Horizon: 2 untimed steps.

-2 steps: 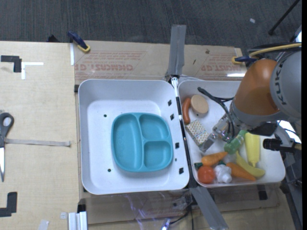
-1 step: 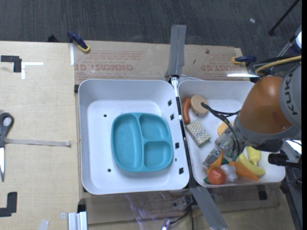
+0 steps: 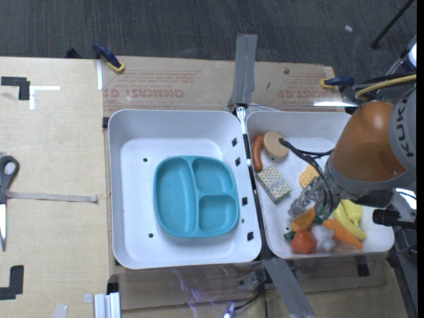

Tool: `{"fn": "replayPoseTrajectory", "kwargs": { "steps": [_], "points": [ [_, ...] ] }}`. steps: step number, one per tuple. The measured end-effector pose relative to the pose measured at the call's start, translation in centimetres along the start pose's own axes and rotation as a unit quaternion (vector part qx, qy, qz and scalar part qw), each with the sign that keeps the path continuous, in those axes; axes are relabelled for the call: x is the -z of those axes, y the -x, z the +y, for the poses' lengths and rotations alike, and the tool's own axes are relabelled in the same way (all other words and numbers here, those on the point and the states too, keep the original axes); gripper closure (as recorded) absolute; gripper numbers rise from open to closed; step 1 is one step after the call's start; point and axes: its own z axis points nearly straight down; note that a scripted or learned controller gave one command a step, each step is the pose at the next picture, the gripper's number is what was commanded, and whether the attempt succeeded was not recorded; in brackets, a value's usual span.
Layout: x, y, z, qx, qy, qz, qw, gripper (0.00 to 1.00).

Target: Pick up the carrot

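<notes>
The carrot (image 3: 347, 234) lies in the right bin (image 3: 377, 247), close to its near wall, just right of the gripper (image 3: 310, 205) and a little nearer than it; the fingertips sit above a small orange piece (image 3: 303, 220) rather than over the carrot itself; whether the fingers are apart or together I cannot tell, since they blur into the clutter below them and the wrist hides their upper part. The arm (image 3: 368, 144) reaches in from the right, its orange band over the middle of the right bin, the wrist angled down and to the left toward the bin's near half. The carrot is orange, long and tapered, lying slantwise with one end toward the near right; a yellow banana (image 3: 351, 216) rests just beyond it, touching or nearly so. A red tomato (image 3: 303, 242) sits left of the carrot by the near wall; farther off lie a speckled sponge block (image 3: 273, 183), a yellow cracker (image 3: 307, 176), a round tan biscuit (image 3: 275, 145) and a red sausage (image 3: 257, 152) along the left wall. The left bin (image 3: 126, 197) holds a teal divided tray (image 3: 197, 195).
</notes>
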Motion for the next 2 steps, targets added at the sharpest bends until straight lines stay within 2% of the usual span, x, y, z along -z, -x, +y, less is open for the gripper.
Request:
{"fn": "replayPoseTrajectory", "kwargs": {
  "steps": [1, 2],
  "points": [
    [8.9, -1.85, 6.53, -0.216, -0.003, 0.002, 0.9763, 1.0],
    [8.89, -1.85, 6.52, -0.217, -0.003, 0.002, 0.9762, 0.0]
  ]
}}
